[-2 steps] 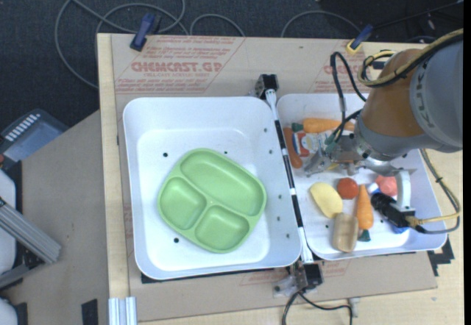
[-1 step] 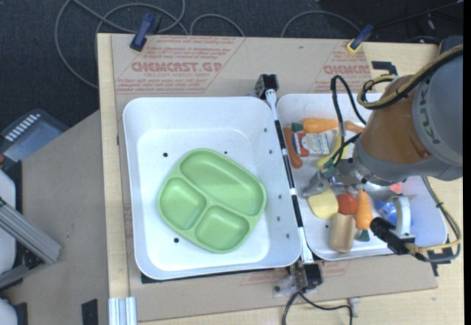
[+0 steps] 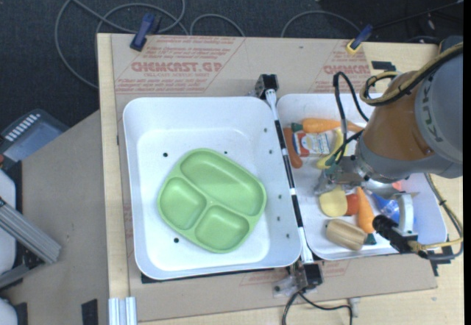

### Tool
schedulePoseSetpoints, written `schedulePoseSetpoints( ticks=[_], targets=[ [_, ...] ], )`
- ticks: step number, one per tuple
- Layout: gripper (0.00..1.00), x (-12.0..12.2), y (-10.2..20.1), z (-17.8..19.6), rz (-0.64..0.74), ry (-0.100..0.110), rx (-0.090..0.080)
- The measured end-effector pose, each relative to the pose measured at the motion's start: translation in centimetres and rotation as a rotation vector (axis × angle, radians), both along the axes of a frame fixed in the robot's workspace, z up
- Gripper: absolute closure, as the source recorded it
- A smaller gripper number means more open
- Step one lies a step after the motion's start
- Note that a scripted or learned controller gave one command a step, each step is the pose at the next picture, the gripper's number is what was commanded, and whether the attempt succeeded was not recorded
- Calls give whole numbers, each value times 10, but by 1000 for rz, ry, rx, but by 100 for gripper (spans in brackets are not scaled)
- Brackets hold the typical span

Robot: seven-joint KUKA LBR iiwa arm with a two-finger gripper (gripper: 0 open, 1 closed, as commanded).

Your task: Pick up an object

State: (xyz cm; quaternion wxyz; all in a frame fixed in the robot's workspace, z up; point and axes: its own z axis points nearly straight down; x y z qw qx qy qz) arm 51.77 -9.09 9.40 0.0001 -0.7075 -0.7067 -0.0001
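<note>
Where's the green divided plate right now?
The green divided plate lies flat in the left bin, toward its front, across the divider from the hand over the right bin.

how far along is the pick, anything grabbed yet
Done: the arm has reached into the right bin, and the tool is low among the toys, just above the yellow piece. In hand: nothing visibly held; its tip is too cluttered to judge. Left: grasp and lift. The wooden cylinder, carrot and green tray in the left bin all lie flat.
</note>
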Motion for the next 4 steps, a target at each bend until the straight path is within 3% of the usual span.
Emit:
schedulePoseSetpoints(
  ticks=[1, 2, 3, 4],
  targets=[
    [100, 13, 67, 118, 3, -3, 1],
    [100, 67, 10, 90, 0, -1, -2],
    [0, 67, 11, 91, 1, -2, -2],
    [0, 60, -35, -8, 0, 4, 0]
  ],
)
